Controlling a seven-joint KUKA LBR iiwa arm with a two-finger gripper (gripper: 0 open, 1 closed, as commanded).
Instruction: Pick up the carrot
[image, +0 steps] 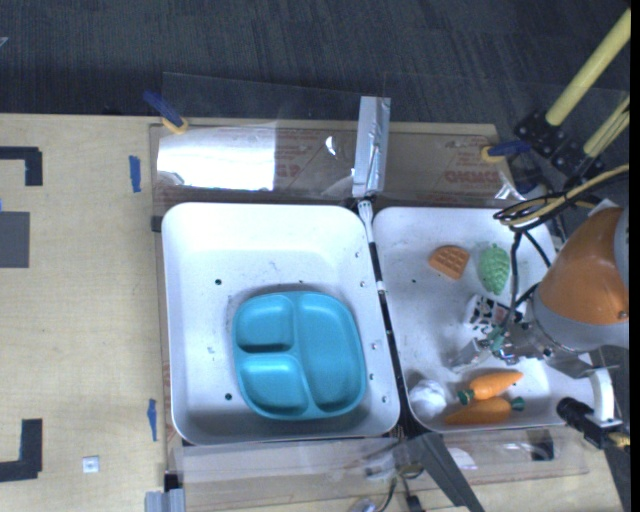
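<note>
Near the front wall of the right bin (400, 300) lies an orange carrot (493, 383), roughly left to right. A second orange carrot-like piece (481, 410) with a green end rests right in front of it, against the wall. My gripper (492, 328) hangs over the right bin just behind the carrots, below the arm's orange band (595, 272). Nothing orange shows at its tip.
The right bin also holds a small orange ridged piece (449, 261), a green leafy toy (493, 268) at the back and a white lump (428, 396) left of the carrots. A blue divided plate (298, 352) sits in the left bin (200, 260). Black cables (530, 215) hang near the arm.
</note>
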